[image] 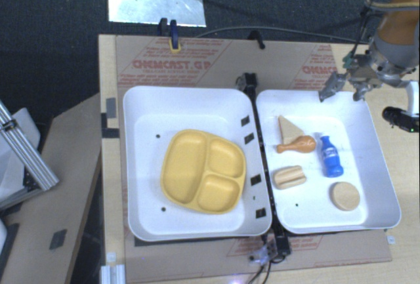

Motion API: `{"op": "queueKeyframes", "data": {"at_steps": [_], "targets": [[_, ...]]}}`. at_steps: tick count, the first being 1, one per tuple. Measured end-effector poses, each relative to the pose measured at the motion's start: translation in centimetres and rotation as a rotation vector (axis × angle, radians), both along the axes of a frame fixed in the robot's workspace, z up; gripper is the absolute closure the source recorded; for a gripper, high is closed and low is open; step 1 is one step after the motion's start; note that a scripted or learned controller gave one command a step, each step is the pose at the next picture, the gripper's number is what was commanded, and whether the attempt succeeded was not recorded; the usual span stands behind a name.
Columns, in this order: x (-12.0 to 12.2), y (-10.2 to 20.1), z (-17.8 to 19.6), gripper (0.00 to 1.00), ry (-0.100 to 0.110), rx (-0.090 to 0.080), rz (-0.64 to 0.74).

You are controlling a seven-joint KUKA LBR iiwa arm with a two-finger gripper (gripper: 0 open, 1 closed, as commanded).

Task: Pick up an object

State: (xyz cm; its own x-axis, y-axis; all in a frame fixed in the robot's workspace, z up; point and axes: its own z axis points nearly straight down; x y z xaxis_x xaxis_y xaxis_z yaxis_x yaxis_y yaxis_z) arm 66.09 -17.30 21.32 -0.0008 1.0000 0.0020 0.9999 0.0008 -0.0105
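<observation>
The hand [344,87] hangs open and empty, so this is the approach. Next it must descend toward the blue bottle [330,156] below it.

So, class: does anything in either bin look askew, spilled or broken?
Only the yellow tray stands out: it sits skewed in the left bin, its edges not square to the walls. The food in the right bin looks intact.

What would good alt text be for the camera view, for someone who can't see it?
A robot gripper hangs open over the far edge of the right white bin, holding nothing. That bin holds a chicken drumstick, wedge, blue bottle, hot dog bun and round cookie. The left bin holds a yellow divided plate.
</observation>
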Motion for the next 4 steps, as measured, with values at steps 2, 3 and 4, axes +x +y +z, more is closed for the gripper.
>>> {"op": "queueKeyframes", "data": {"at_steps": [2, 3, 4], "targets": [[0.1, -0.8, -4.9, 0.00, -0.009, -0.002, 0.000], [-0.2, -0.3, -10.9, 0.00, -0.009, -0.002, 0.004], [-0.1, -0.2, -12.8, 0.00, -0.012, -0.003, 0.005]]}}
